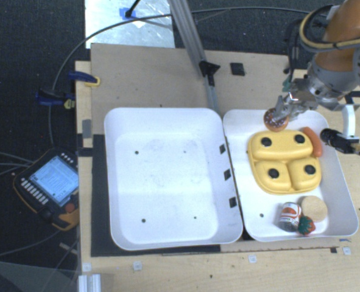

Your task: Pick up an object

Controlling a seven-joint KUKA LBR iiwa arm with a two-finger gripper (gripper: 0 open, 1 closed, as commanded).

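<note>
My gripper [281, 112] hangs over the back left corner of the right bin [240, 163], under the grey wrist and orange band. A small brown round object [276, 121] sits between its fingertips, and the fingers look shut on it. Just in front lies a yellow moulded piece with black dots [284, 163]. An orange sausage-shaped toy [314, 140] rests along its back right edge. At the bin's front right lie a small can [289, 215], a tan round disc [315, 207] and a red and green toy [306, 225].
The left bin [125, 181] stands beside the right one, with a raised rim between them. A metal pole [189, 32] slants over the bench's back. A handheld pendant [49, 184] and cables lie on the floor at left.
</note>
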